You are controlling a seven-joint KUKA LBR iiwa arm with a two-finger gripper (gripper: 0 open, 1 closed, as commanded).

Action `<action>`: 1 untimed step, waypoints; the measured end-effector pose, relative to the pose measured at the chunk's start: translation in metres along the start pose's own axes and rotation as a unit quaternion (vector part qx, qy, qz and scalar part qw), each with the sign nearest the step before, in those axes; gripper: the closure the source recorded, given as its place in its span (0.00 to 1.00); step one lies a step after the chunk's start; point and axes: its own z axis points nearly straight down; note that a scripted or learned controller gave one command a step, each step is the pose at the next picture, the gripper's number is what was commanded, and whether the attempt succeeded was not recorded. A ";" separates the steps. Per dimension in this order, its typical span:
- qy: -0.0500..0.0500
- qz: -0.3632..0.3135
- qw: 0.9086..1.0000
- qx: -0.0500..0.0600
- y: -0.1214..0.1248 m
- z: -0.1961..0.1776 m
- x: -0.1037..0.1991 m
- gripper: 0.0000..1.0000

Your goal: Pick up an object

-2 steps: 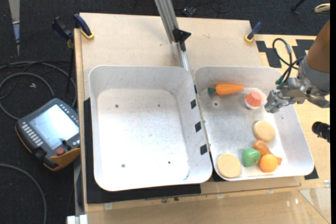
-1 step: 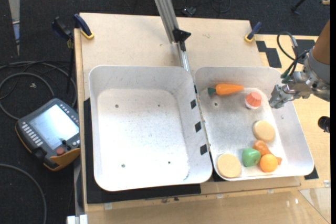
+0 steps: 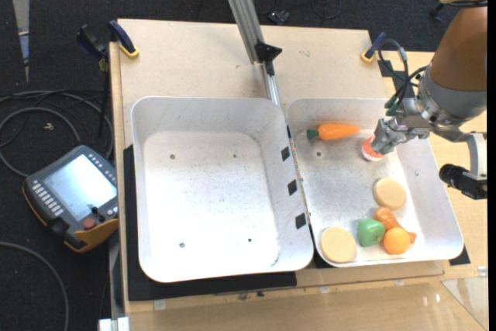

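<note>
In the right bin (image 3: 431,190) an orange carrot (image 3: 336,132) with a green top lies near the back. My gripper (image 3: 379,145) hangs just right of the carrot's tip, low over a small red and white object (image 3: 373,153) that it partly hides. A pale round biscuit (image 3: 389,193) lies further forward. At the bin's front sit another pale biscuit (image 3: 339,243), a green pepper (image 3: 370,232) and an orange fruit (image 3: 396,241), close together.
The left bin (image 3: 155,128) adjoins the right one along a shared middle rim. A slanted metal pole (image 3: 242,0) rises behind the bins. Clamps sit at the bench's back corners, and a teach pendant (image 3: 71,198) lies on the floor at left.
</note>
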 end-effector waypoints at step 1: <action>0.000 0.000 1.000 0.000 0.019 0.001 0.041 1.00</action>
